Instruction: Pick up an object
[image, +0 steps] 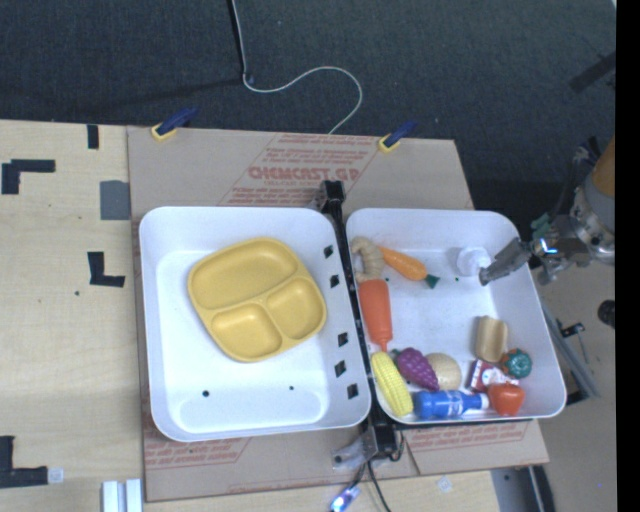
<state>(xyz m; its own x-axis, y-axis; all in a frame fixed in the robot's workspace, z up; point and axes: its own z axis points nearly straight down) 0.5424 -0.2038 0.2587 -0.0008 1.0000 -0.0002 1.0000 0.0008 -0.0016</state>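
Note:
My gripper hangs over the right bin's far right part, slanting in from the right edge, with its tip next to a small white object. Nothing shows held in it. In this bin lie a small orange carrot, a longer orange vegetable, a yellow corn cob, a purple fruit, a blue bottle, a tan bread piece, a green ball and a red item.
The left bin holds a yellow divided plate. Black clips line the wall between the bins. A white cable loops across the dark floor behind the cardboard sheet.

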